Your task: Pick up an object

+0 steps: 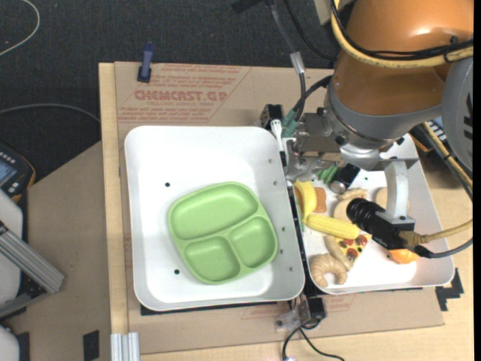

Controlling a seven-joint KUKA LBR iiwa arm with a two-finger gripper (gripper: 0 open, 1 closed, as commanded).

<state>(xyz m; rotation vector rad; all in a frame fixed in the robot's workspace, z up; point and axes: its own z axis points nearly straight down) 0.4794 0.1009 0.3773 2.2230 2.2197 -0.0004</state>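
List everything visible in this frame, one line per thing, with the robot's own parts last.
left bin: 1, white, left half of bench
divided plate: 1, light green, three compartments, in left bin
right bin: 1, white, right of left bin, partly under arm
banana: 1, yellow, right bin near its left wall
corn cob: 1, yellow, right bin, below banana
croissant-like pastry: 1, tan, right bin, front left
orange piece: 1, orange, right bin, front right
cardboard sheet: 1, brown, red print, under bins
arm: 1, grey with orange band, over right bin
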